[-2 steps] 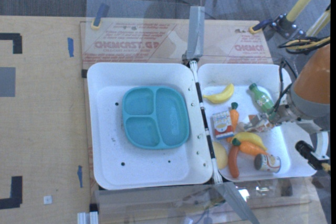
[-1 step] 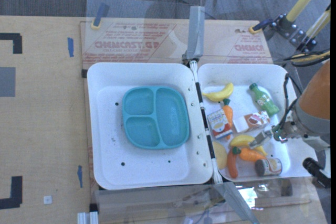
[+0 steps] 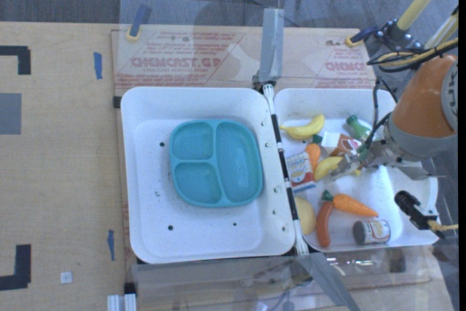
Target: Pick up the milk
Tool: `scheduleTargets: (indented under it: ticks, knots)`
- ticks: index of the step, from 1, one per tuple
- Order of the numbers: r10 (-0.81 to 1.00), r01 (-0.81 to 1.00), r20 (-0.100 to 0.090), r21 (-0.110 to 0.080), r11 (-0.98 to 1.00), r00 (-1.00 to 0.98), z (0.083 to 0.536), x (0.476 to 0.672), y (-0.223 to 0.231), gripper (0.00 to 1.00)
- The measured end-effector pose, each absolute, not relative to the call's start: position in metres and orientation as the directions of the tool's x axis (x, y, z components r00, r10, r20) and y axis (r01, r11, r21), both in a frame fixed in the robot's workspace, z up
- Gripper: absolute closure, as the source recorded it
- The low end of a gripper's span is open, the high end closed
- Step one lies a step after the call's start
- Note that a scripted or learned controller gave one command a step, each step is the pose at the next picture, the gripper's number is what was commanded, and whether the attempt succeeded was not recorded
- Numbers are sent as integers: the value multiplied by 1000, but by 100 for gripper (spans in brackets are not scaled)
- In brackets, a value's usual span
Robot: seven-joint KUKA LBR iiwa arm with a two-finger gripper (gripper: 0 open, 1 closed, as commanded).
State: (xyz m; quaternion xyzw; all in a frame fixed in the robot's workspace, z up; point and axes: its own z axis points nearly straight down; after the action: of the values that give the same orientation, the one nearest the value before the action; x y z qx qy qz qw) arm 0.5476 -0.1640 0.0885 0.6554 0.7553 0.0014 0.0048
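Teal plate (image 3: 216,162) left; banana (image 3: 304,128), perhaps can (image 3: 371,231), right.

Faint red lettering on cardboard (image 3: 186,54), unreadable

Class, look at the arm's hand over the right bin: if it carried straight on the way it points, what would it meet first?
The hand points leftward, so probably the yellow banana-like piece just ahead, then the milk carton; depth is unclear.

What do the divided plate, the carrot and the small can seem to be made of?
Divided plate: likely moulded plastic, teal, smooth with a soft sheen.
Carrot: probably toy plastic, uniform orange, glossy.
Small can: a dark end and a printed label; metal or plastic cannot be told.
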Motion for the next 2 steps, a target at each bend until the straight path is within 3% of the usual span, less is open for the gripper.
scheduleTargets:
  ticks: [1, 2]
  knots:
    - [997, 996, 13, -37, 79, -78, 131, 628, -177, 0]
    - [995, 995, -5, 14, 99, -99, 92, 659, -189, 0]
